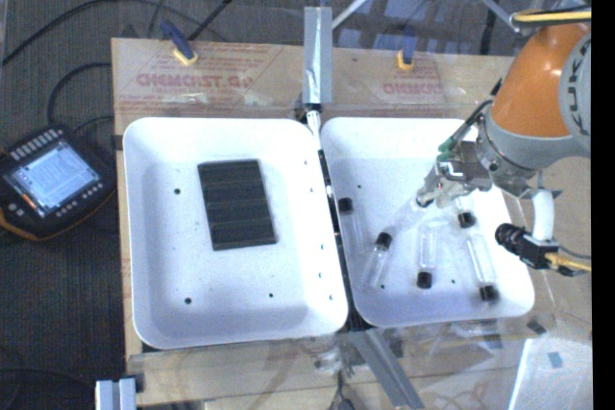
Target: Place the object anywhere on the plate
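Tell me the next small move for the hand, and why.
Probably lower the hand onto the vial just below it and grip. The hand hangs over the right bin among clear black-capped vials, and the dark plate sits in the left bin with nothing on it.
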{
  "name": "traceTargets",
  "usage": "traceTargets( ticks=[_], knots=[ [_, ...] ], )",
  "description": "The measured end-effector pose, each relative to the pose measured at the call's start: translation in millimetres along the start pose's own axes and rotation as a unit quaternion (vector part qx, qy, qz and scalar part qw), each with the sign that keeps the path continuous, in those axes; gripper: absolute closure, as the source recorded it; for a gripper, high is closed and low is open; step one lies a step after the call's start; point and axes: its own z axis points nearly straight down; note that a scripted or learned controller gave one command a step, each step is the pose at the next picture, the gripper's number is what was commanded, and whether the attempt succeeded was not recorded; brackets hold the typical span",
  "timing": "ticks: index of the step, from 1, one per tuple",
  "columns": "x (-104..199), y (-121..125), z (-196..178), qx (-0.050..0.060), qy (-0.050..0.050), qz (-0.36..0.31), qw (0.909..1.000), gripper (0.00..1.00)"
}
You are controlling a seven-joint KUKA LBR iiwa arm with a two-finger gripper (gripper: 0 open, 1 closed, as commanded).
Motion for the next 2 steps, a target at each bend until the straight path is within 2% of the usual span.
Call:
traceTargets(
  ticks=[1,2],
  knots=[
    [58.3,36.2,-41.5,0.000,-0.001,0.092,0.9957,1.00],
    [122.5,80.8,18.8,0.001,-0.001,-0.032,0.9995,1.00]
  ],
)
